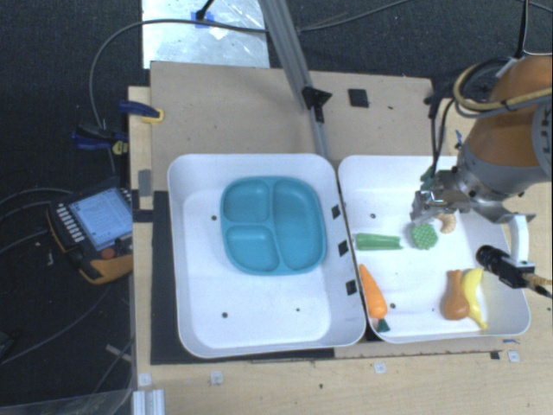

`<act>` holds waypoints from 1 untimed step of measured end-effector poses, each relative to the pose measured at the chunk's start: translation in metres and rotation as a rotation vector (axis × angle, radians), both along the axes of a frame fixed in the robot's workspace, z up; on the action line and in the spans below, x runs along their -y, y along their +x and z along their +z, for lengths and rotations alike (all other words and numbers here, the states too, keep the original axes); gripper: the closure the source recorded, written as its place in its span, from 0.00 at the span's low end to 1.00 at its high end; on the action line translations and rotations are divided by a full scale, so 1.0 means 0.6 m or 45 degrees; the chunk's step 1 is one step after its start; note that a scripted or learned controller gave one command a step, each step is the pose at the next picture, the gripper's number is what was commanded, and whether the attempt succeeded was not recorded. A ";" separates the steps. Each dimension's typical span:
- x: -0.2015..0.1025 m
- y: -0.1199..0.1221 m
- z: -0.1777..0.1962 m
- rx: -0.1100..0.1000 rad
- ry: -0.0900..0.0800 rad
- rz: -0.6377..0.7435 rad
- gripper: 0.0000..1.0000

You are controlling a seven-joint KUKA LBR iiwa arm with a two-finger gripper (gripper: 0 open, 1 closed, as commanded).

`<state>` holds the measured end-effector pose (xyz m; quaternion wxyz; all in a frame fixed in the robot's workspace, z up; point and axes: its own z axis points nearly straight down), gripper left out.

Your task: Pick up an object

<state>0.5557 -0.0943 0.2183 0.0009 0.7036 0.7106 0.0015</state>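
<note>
In the right bin (pixel 380 180) lie a green bean-like stick (pixel 378 242), a green broccoli head (pixel 423 234), an orange carrot (pixel 372 291), a brown drumstick (pixel 454 296) and a yellow banana (pixel 473 294). My gripper (pixel 429 208) hangs over the bin's right middle, just above the broccoli and a small tan piece (pixel 447 223). I see nothing held between its fingers.
The left bin (pixel 199 258) holds a blue divided plate (pixel 274 224). A grey pole (pixel 289 46) slants down to the bins' back edge. A handheld device (pixel 93 227) and cables lie on the floor at the left.
</note>
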 end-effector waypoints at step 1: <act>-0.101 0.027 -0.008 0.000 0.001 0.002 1.00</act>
